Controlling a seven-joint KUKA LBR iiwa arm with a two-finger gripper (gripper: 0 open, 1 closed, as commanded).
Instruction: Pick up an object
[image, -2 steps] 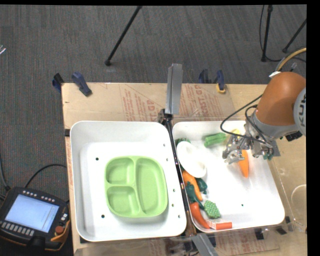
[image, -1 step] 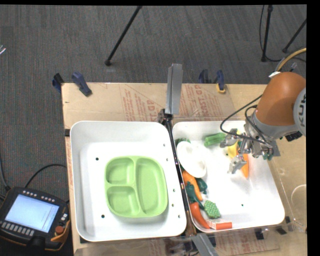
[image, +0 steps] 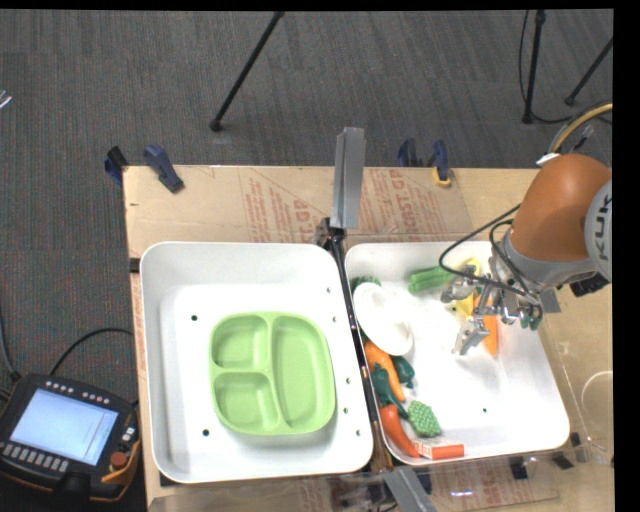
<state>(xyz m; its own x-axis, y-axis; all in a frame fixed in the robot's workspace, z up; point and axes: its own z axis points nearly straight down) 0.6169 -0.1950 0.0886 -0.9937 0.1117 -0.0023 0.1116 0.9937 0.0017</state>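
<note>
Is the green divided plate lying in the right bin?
No, the green divided plate lies in the left bin; the right bin holds toys.

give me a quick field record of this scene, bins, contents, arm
left bin: holds a green divided plate
right bin: white dish, carrot, green scrubber, green piece, orange piece
gripper: low over the right bin, by the orange piece
grasp: cannot tell

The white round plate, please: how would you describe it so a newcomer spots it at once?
Look in the right bin, along its left wall. The white plate leans there, above the orange carrot. It is the one round, plain white item among coloured toys.
</note>
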